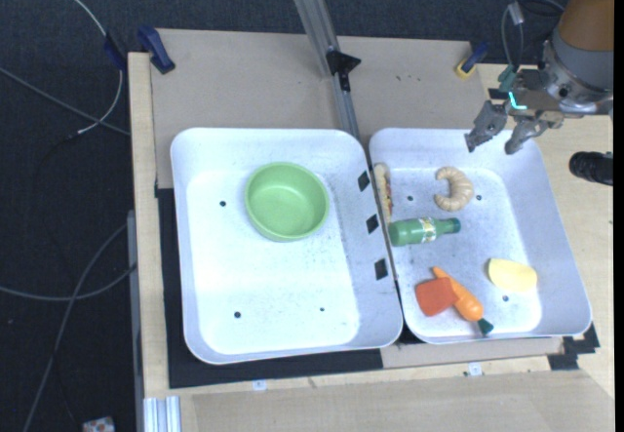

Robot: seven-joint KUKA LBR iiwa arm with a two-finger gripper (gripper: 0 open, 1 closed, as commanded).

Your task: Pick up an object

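Step in hand: the approach, by the look of it; the gripper (pixel 498 138) hangs over the far rim of the right bin (pixel 556 225) with nothing between its fingers
Pincer: two dark fingers spread wide, tips pointing down at the bin's back edge, nothing held
Nearest candidate: a tan croissant-shaped toy (pixel 453 187) lies just below and a little to the left of the pincer, near but apart from it, resting flat on the bin floor
Next in line: a green bottle (pixel 423 230) lies on its side further below the pincer, beyond the croissant, close to the bin's left wall
Further off: a yellow piece (pixel 512 275) sits well below the pincer, almost straight down the frame; an orange carrot toy (pixel 450 296) lies beside it, to the lower left
Left wall: a slim tan stick (pixel 383 191) lies along the divider, to the pincer's lower left
Other bin: a green bowl (pixel 286 201) stands in the left bin (pixel 205 255), well apart to the pincer's left
Next move, as a judgement: shift inward over the croissant, descend with fingers straddling its curved body, then close; the rounded shape may slip out
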